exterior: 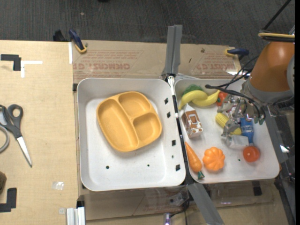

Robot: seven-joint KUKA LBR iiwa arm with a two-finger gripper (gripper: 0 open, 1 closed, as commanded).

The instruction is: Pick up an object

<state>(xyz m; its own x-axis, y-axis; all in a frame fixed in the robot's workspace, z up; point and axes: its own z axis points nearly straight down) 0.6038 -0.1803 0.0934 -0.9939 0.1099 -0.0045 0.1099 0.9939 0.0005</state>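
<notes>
Corn cob point(222, 119) in right bin point(267, 172), just left of gripper point(233, 125), partly hidden behind metal fingers. Blue object point(247, 129) under gripper hard to identify. Banana point(200, 98) overlaps green item point(191, 89), mostly covered. Arm point(274, 69) enters from right, orange band at frame edge, wrist angled down-left over bin. Finger spacing lost in clutter: cannot tell. Nearby: pumpkin point(213, 159), carrot point(193, 158), tomato point(251, 153).

Even, bright overhead light; soft shadows under the yellow divided plate point(129, 121); mild glare on the white bins point(89, 139); sharp focus throughout.
</notes>
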